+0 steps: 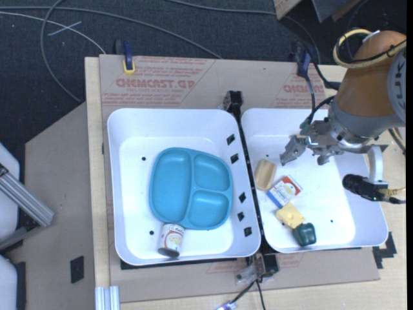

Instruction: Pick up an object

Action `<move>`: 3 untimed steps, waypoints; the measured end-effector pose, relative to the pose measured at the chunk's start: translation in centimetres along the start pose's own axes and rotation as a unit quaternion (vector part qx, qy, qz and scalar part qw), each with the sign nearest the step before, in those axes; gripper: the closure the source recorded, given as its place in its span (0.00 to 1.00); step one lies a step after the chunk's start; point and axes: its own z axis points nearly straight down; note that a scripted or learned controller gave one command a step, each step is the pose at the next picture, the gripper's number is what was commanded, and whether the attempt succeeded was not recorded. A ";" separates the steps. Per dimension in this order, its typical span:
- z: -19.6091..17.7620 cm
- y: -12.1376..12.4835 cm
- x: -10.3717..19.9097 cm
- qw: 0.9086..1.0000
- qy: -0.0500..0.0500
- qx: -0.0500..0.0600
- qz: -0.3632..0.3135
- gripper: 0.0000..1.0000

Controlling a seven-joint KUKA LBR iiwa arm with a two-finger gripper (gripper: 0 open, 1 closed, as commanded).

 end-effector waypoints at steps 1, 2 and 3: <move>-0.8 0.3 0.0 1.000 -0.001 -0.007 -0.001 0.00; 4.2 -0.6 0.2 1.000 0.000 -0.006 -0.001 0.00; 8.6 -1.2 0.1 1.000 0.000 -0.005 -0.001 0.00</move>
